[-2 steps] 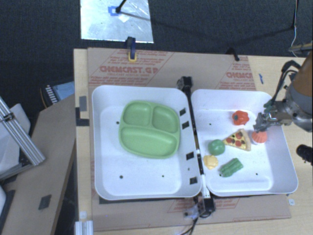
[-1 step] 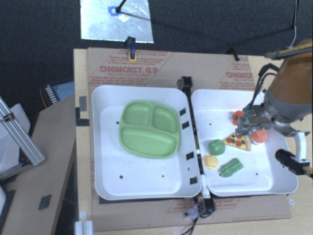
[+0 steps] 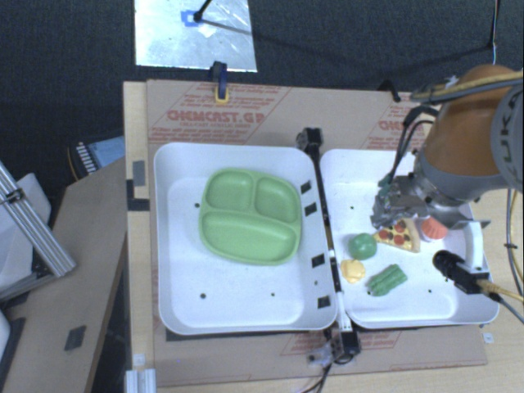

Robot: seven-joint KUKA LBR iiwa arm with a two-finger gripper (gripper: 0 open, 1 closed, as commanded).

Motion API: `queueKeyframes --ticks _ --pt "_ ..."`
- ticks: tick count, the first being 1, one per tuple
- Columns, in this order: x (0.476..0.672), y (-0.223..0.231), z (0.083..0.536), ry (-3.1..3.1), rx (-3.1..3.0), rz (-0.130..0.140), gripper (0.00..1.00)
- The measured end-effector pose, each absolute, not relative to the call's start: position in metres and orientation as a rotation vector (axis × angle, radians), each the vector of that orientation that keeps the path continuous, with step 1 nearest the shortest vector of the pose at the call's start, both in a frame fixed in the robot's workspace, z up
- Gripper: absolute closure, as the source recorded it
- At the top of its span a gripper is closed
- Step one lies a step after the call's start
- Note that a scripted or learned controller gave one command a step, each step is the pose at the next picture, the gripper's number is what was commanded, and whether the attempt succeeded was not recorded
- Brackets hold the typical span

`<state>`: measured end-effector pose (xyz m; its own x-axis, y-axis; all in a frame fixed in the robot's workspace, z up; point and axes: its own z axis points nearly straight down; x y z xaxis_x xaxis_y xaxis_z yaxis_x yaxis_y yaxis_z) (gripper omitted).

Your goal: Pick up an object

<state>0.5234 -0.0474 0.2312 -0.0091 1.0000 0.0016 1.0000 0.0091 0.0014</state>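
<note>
My gripper (image 3: 391, 213) hangs low over the right bin (image 3: 360, 178), near its middle. Just below and right of it lies a toy pizza slice (image 3: 399, 236), touching or nearly touching the gripper's underside. A round green toy (image 3: 362, 246) sits to the pizza's left, with a small yellow toy (image 3: 353, 271) in front of it. A bumpy green toy (image 3: 386, 279), like a pickle, lies near the bin's front. A red-orange piece (image 3: 433, 229) shows right of the pizza, partly under the wrist.
The left bin (image 3: 176, 301) holds a green divided plate (image 3: 250, 216). A black ridge with clips (image 3: 321, 219) separates the two bins. The arm's bulky body (image 3: 475, 137) covers the right bin's far right corner.
</note>
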Motion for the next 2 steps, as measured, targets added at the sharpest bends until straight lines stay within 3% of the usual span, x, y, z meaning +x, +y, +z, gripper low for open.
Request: queueKeyframes --ticks 2 --pt "0.525 0.080 0.229 -2.233 -2.207 -0.004 1.00"
